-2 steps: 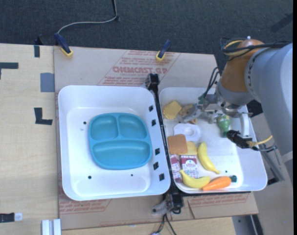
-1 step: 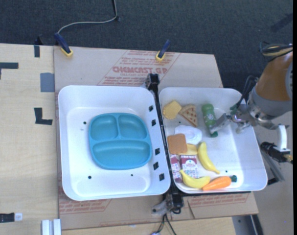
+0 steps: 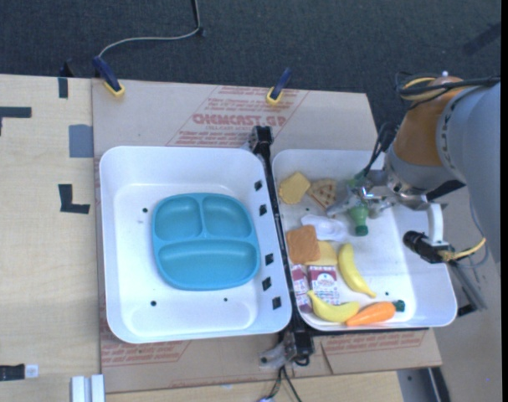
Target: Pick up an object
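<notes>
Camera view: fixed above, looking down at a slant on both bins.
Bench (image 3: 36,224): light wood on the left, with a brown cardboard sheet (image 3: 228,120) under the bins.
Left bin (image 3: 120,174): shallow and white; a blue divided plate (image 3: 207,239) lies flat near its middle.
Right bin (image 3: 421,291): shallow and white, touching the left bin along a black centre strip.
My arm (image 3: 442,136): grey with the orange band, reaching in from the right over the far right part of the right bin.
My claw (image 3: 360,201): low over the far part of the right bin, just beside a small green object (image 3: 358,219); whether it is released or clenched I cannot tell.
Green object: in the right bin's far half, right of centre, at my claw tip; I cannot tell whether it is touched.
Yellow wedge (image 3: 293,188): far left corner of the right bin, with a brown cracker-like piece (image 3: 324,193) just right of it.
Orange-brown slice (image 3: 302,244): left side, mid bin.
Red-and-white box (image 3: 323,285): near left part, below the slice.
Bananas: one (image 3: 352,270) right of the box, another (image 3: 330,310) curved along the near wall.
Carrot (image 3: 372,312): near wall, touching the second banana's right end.
Clamps: yellow, one (image 3: 109,77) and another (image 3: 279,90) on the cardboard's far edge.
</notes>
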`<act>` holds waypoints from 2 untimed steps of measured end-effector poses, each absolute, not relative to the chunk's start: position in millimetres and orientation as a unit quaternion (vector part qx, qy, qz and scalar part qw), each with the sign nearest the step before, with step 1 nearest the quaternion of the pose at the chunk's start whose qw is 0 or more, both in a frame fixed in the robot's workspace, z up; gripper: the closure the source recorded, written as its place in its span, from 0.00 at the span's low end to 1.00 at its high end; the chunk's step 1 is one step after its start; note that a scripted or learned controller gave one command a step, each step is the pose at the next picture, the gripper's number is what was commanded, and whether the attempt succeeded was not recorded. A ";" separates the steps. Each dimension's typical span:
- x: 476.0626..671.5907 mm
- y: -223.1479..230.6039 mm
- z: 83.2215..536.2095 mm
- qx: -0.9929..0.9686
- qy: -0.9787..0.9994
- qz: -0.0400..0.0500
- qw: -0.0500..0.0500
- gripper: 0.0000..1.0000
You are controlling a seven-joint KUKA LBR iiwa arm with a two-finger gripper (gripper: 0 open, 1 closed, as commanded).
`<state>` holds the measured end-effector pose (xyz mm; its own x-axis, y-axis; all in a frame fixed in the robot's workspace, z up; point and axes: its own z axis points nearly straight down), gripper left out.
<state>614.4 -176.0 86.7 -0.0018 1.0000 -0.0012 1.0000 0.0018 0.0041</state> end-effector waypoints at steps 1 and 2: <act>614.4 -176.6 96.6 0.706 0.708 0.000 0.003 1.00; 668.5 -115.9 163.3 0.706 0.708 0.000 0.000 1.00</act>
